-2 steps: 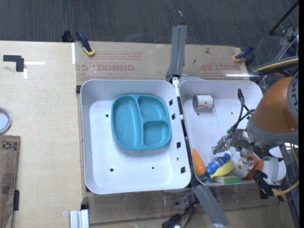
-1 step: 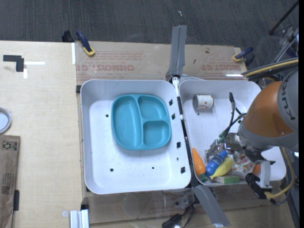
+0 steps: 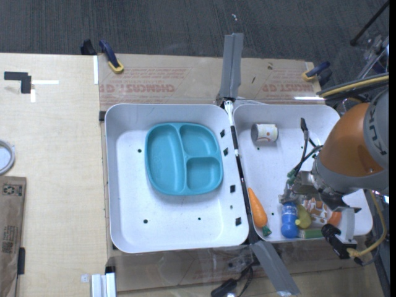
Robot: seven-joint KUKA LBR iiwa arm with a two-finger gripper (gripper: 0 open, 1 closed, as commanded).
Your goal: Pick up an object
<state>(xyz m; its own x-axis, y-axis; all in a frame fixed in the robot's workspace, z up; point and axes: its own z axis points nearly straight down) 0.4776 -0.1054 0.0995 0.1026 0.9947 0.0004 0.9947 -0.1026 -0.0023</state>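
Dark grey carpet floor [image 3: 173, 11] fills the top of the view. Pale wood desk [image 3: 49, 184] on the left, with black tape marks [image 3: 18, 79] and white tape marks [image 3: 44, 84] near its top left. Brown cardboard sheet [image 3: 167, 79] with red print lies behind the bins, held by blue and yellow clamps [image 3: 110, 57] at both ends. Grey upright post [image 3: 232, 64] at centre. Tape roll [image 3: 4, 158] at left edge, brown paper bag [image 3: 11, 228] below it. Even light.

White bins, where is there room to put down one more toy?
Bare floor lies around the teal divided plate in the left white bin, and in the right white bin between the white cup and orange toy carrot. The near right corner, under the gripper, is crowded.
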